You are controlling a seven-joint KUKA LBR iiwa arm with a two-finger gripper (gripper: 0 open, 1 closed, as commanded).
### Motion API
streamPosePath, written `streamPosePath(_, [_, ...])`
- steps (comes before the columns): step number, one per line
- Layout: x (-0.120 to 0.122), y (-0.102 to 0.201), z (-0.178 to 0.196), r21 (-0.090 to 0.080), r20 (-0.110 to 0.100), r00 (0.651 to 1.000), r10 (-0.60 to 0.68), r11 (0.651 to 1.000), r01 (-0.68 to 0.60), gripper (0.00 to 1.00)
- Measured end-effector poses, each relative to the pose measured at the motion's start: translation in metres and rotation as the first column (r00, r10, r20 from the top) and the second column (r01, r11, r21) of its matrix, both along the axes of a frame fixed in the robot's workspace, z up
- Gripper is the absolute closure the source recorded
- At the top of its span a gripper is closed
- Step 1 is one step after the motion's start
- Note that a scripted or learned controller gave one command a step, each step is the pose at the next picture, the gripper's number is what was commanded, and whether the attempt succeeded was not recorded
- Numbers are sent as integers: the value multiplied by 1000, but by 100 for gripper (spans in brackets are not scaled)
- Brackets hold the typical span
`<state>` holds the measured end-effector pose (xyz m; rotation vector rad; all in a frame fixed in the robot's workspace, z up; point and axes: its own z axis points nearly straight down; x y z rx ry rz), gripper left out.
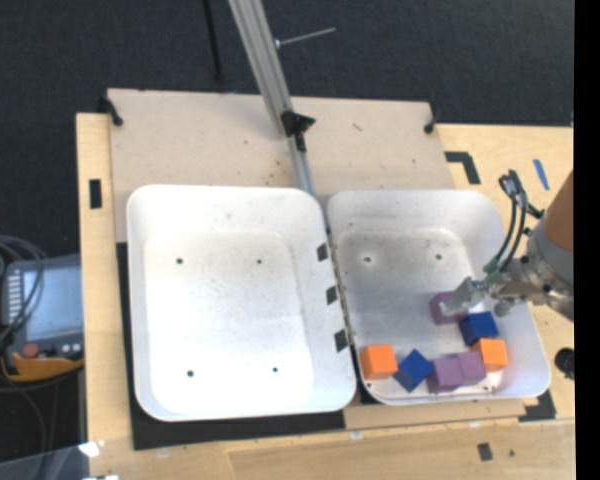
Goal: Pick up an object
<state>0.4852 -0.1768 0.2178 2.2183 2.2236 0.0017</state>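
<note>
The counter (230, 133) is a light wooden surface carrying two shallow white bins side by side.

Off the counter's left edge sits a handheld control unit (40, 313) with a screen and an orange underside, its cables trailing to the left.

The left bin (145, 268) occupies the left half of the counter; its floor shows a few small dark dots.

A slanted aluminium rail (265, 58) comes down from beyond the counter's far edge and ends near the far ends of the two bins, where they meet.

The right bin (400, 213) holds all the objects, gathered toward its near right corner. Along its near wall, from left: an orange block (379, 360), a blue block (414, 369) touching it, a larger purple block (457, 371), and a second orange block (494, 352) at the right end. A second blue block (478, 326) lies just behind the purple and orange ones. A small purple block (441, 306) sits further in toward the bin's middle, just beside that blue block.

The gripper (472, 296) reaches in from the counter's right edge, low over the right bin, its tip directly at the small purple block and above the second blue block. Whether it is clenched or released cannot be determined. No block is seen gripped.

The arm (555, 238) stands at the right edge with cables looping above the wrist.
</note>
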Motion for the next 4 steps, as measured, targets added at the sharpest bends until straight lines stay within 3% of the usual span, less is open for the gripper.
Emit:
streamPosePath(1, [0, 0, 0, 0, 1, 1000, -4, 1000, 4, 0])
streamPosePath(2, [7, -8, -53, -1, -5, 1000, -4, 1000, 4, 0])
streamPosePath(3, [21, -10, -94, -7, 11, 1000, -7, 1000, 7, 0])
streamPosePath(4, [24, -10, -92, -8, 22, 1000, -5, 1000, 5, 0])
